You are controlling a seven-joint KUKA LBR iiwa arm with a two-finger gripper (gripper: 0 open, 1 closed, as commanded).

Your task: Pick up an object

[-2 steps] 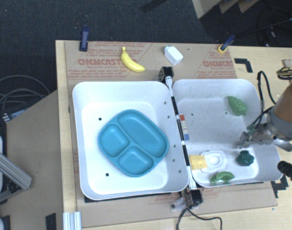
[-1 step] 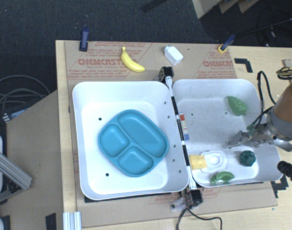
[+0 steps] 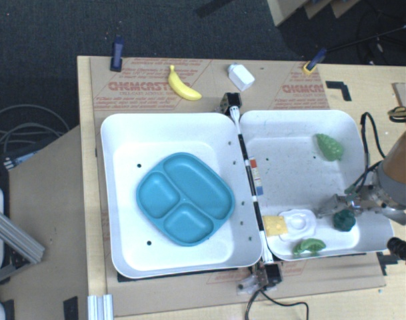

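— Now, about the claw point(image 3: 336, 207): where?
— Far right of the blue plate point(image 3: 184, 197), low over the near part of the right bin point(image 3: 293, 122), at the end of the grey arm point(image 3: 393, 173) reaching in from the right.
— Released, clenched, or grasping something?
— Cannot tell. Too small and too tangled with cables to make out.
— And closest to it?
— Dark green lump point(image 3: 343, 221), just beside the claw on its near side, also far right of the blue plate. Touching or apart, impossible to say. Not visibly gripped.
— Anything else over there?
— Plenty. White cup-like piece point(image 3: 297, 222) right of the plate, roughly level with its near edge. Yellow square point(image 3: 275, 226) closer still to the plate, just past the divider between the bins. Leafy green bit point(image 3: 309, 247) to the right and nearer the camera than the plate. Pale green lump point(image 3: 330, 147) well right of the plate, toward the far side, well apart from the claw.
— And the plate itself?
— Lying flat in the left bin point(image 3: 116, 135), three compartments, turned at an angle to the walls.
— Beyond the bins?
— On the counter point(image 3: 143, 85) behind the plate: banana point(image 3: 183, 85) straight back, white block point(image 3: 241, 77) back and a little right, blue clip point(image 3: 117, 54) back and left at the counter's far edge.
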